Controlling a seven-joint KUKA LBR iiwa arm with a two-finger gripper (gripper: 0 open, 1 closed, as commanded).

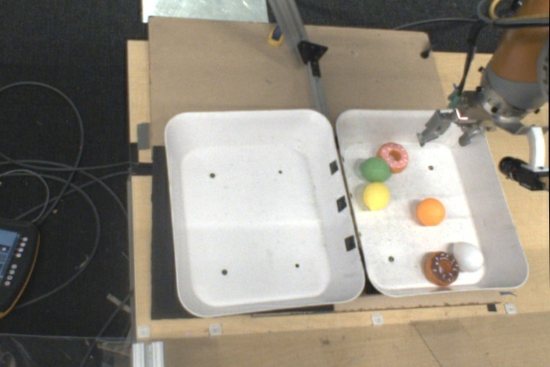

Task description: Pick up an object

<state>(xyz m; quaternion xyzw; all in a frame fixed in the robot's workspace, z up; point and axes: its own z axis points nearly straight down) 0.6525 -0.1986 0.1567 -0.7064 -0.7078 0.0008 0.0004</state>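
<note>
**Gripper spread and unladen above right bin; six objects lying on bin floor**

The gripper [451, 129] hangs over the far edge of the right bin [494, 185], entering from the right. Its two fingers [432, 130] stand apart, released, with nothing between them. The orange band of the arm [518, 56] is visible above the wrist.

Contents of the right bin: a pink frosted doughnut [394, 155] lies near the far left part, touching a green ball [375, 169] just beside it. A yellow ball [376, 197] sits directly in front of the green one, close to the bin's left wall. An orange ball [430, 211] rests alone near the middle. At the near right corner a chocolate doughnut [443, 268] lies against a white ball [467, 257].

The pink frosted doughnut is the object nearest the gripper, though apart from it.

The left bin [258, 211] stands alongside on the surface [215, 56], the two bins touching along their inner edges.
</note>
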